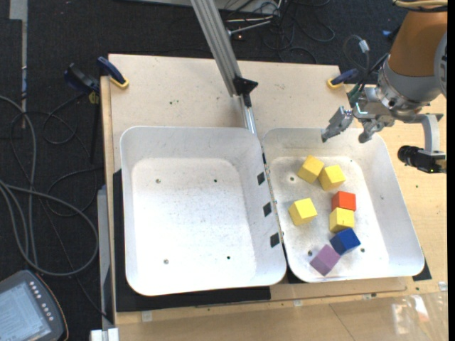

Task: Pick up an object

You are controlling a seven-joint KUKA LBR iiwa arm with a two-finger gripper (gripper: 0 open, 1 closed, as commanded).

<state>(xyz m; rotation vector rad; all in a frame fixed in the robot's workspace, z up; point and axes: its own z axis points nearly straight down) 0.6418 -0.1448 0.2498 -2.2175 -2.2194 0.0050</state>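
Observation:
The right bin holds several small blocks: two yellow blocks side by side near its back, a yellow block toward its left, an orange block, another yellow block, a blue block and a purple block. My gripper hangs above the back edge of the right bin, its two fingers spread apart with nothing between them. It is well above and behind the blocks.
The left bin sits beside the right one. A slanted metal pole runs down to the gap between the bins. Clamps sit at the bench's back corners. Cables lie on the floor around the bench.

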